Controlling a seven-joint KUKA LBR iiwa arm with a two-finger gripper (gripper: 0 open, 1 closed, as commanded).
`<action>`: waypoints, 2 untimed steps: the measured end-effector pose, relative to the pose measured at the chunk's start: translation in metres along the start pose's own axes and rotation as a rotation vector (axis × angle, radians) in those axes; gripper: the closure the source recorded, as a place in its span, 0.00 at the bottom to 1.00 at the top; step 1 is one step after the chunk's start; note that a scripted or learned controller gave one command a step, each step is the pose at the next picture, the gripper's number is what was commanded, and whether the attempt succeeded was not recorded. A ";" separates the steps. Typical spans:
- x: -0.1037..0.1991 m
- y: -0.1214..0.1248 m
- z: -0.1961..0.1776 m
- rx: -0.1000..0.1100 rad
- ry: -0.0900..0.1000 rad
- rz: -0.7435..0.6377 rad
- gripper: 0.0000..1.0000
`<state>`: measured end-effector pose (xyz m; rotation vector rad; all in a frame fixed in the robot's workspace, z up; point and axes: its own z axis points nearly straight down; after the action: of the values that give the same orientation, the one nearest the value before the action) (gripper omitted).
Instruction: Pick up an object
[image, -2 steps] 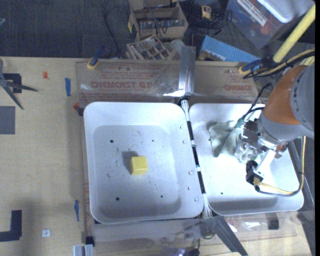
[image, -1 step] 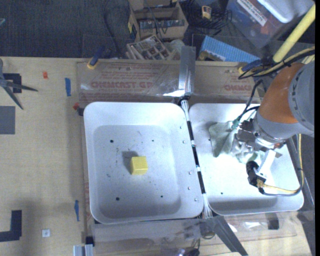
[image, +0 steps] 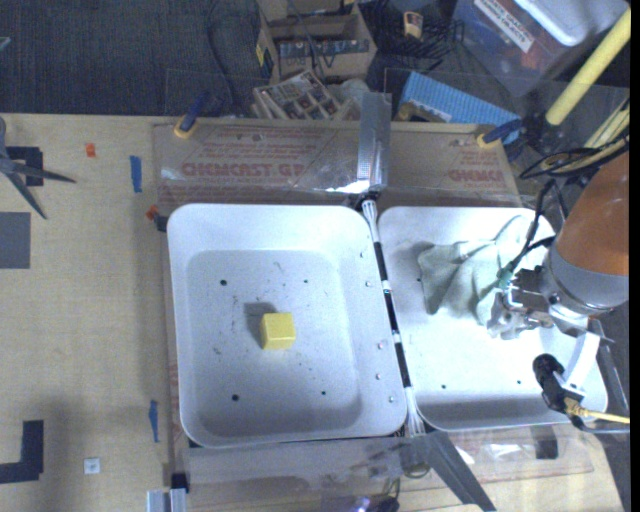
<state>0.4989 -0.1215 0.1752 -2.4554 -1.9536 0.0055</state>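
2 shallow white bins sit side by side on the tabletop (image: 80, 330). Near the middle of the left bin (image: 200, 240) lies a small yellow block (image: 278, 331), on the bin floor and well apart from the walls. The right bin (image: 460, 390) holds a crumpled grey-green cloth (image: 455, 270), bunched in its upper half. The grey arm (image: 600, 240), with its orange band, reaches in from the right and hangs over the right bin's right side. Its gripper (image: 505, 318) sits at the cloth's right edge, touching or just above the fabric; I cannot tell which. Whether the fingers are apart or together cannot be told, since the metal parts blur into the cloth. The yellow block lies untouched, far from the gripper.
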 end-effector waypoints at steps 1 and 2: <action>-0.042 -0.010 -0.019 -0.002 0.000 -0.180 1.00; -0.067 -0.004 -0.041 -0.007 -0.003 -0.616 1.00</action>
<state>0.4802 -0.1865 0.2159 -1.7510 -2.6111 0.0002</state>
